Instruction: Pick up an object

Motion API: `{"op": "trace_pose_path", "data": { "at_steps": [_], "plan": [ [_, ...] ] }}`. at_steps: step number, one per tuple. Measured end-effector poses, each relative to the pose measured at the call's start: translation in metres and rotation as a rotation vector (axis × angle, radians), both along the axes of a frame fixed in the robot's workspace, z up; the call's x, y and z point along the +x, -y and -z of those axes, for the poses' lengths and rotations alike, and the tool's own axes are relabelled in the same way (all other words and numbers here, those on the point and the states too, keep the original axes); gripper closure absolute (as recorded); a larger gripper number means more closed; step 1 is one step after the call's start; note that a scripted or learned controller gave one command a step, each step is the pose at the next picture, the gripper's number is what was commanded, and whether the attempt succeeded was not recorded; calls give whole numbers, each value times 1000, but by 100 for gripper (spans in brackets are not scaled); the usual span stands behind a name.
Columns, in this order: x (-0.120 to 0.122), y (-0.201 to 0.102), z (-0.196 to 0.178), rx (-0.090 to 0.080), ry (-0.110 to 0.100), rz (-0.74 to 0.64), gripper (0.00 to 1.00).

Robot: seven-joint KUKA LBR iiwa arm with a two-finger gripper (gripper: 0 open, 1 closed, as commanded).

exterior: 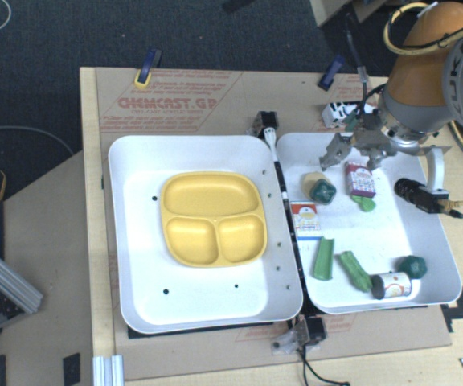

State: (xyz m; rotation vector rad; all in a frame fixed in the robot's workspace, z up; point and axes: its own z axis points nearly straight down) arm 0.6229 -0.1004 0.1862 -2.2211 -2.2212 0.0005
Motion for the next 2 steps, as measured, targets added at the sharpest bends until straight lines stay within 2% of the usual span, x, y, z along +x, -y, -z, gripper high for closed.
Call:
{"op": "trace_pose_path", "data": {
  "at_steps": [1, 2],
  "plan": [
    [5, 0, 62, 1, -6, 0, 0],
    [4, -1, 104, 1, -6, 0, 0]
  ]
}}
